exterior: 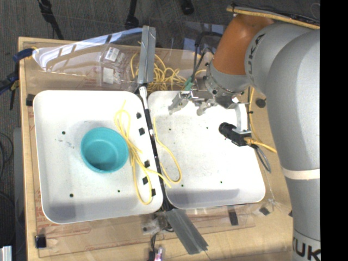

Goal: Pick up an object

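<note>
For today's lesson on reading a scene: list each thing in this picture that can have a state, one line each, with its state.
Teal bowl: upright, mouth up, in the left bin.
Yellow cord: loose, draped across the divider into both bins.
Right bin: holds part of the cord.
Gripper: fingers apart, nothing between them, over the right bin's far edge.

A teal bowl (105,149) sits upright in the left bin (54,124). It lies near the bin's middle, mouth up.
</note>
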Robot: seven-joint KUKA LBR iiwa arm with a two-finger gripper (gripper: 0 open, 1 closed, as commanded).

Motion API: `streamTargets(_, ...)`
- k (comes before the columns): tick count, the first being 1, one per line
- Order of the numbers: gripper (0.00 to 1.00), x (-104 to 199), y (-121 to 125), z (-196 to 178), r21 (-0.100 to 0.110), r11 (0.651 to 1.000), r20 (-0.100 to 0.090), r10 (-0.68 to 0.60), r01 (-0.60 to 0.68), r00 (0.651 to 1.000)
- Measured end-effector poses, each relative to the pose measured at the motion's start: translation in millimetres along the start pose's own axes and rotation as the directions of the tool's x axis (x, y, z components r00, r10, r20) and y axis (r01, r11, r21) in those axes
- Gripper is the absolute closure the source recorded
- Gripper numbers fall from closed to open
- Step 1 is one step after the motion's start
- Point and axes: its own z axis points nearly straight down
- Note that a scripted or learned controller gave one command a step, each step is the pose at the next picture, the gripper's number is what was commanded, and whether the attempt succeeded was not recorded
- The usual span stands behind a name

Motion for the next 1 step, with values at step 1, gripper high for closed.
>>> streamTargets(1, 0.0, 0.6, -58.0, 40.8, -0.001, 0.992, 0.0, 0.124, -0.124, 0.992)
